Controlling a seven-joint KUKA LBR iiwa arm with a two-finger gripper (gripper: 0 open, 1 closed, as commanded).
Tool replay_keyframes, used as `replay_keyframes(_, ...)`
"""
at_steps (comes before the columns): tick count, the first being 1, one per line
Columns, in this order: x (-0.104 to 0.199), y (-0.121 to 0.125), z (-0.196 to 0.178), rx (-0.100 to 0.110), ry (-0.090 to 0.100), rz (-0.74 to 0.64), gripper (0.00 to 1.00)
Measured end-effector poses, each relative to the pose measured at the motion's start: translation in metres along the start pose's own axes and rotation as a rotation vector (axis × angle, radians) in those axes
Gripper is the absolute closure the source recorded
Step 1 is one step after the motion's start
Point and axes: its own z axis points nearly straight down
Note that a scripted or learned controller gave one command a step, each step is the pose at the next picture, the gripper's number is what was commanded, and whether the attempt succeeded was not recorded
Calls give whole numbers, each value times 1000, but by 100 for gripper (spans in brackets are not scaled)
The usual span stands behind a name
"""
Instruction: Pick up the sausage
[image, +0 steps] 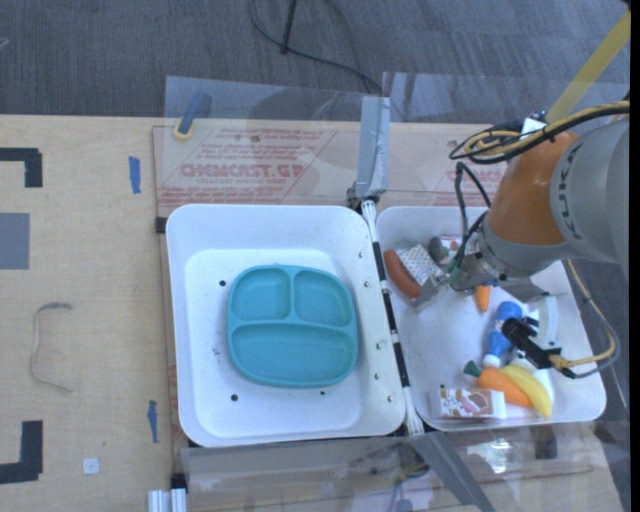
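Bench top (90, 230) is pale wood with black tape corners and blue tape marks on the left, plus a loose bent wire (47, 345) lying there. Dark carpet runs along the top of the view, with a cable across it. A clear sheet with red lettering (250, 165) lies behind the bins.

Left bin (190, 400) holds a teal divided plate (292, 326), roughly centred. Right bin (590, 395) holds the clutter: sausage (402, 274) at the upper-left, close to the wall between the bins, reddish-orange, lying at a slant. A small patterned packet (418, 262) touches it on the right side.

Arm (560, 200) comes in from the right, orange band over the bin's upper half. Gripper (452, 272) sits low, just right of the sausage and packet — the sausage is not between its fingers from what I can see. Finger spread: cannot tell (tips blur into the packet and the grey hardware).

Lower right of that bin: banana (532, 388), an orange piece (498, 380), a blue-and-white item (502, 330), a small printed box (470, 402). The wrist partly hides a small orange thing (483, 297) — can't identify it.
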Motion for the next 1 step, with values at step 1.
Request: replay_keyframes(1, 4, 8, -21, -23, -5, -9, 100)
